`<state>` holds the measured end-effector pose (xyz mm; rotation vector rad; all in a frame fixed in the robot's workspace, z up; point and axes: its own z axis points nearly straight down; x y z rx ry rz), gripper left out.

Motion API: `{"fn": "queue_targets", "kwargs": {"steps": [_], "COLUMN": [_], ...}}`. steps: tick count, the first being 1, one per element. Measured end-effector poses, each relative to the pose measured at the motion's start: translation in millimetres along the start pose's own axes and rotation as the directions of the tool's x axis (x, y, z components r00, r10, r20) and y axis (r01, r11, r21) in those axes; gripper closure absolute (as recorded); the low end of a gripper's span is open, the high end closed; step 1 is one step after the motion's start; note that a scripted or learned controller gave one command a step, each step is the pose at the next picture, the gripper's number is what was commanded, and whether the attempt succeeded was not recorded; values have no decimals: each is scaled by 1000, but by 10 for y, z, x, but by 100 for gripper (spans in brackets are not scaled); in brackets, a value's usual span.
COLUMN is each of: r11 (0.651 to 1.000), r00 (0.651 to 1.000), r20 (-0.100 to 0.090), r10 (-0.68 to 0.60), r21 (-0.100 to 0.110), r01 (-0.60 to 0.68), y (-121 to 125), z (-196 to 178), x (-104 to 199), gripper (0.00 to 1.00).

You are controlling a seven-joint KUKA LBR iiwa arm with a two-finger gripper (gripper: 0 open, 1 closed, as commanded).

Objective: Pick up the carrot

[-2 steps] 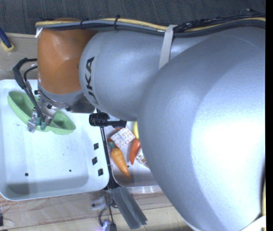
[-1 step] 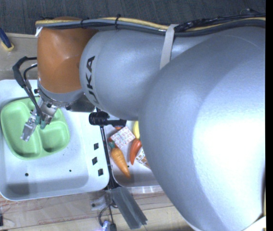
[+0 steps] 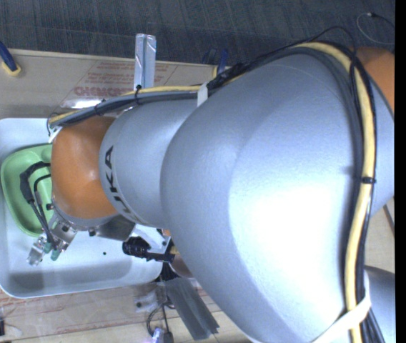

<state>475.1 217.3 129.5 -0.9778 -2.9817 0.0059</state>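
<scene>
Where the carrot lies and which way it points cannot be told: one bulky grey arm with an orange band (image 3: pixel 260 191) covers most of the bench. One shallow white bin (image 3: pixel 96 270) holds one light green bowl-shaped thing (image 3: pixel 13 191) at its left. One gripper (image 3: pixel 46 250) hangs just beside it, low over the bin floor; its opening cannot be told.
</scene>
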Motion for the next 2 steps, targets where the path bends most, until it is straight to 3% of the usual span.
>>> {"fn": "queue_targets", "kwargs": {"steps": [1,2], "r11": [1000,1000], "r00": [1000,1000], "r20": [0,0], "r10": [-3,-3], "r21": [1,1], "r01": [3,3], "y": [2,2], "z": [-96,-96], "x": [-5,-4], "gripper": [100,0]}}
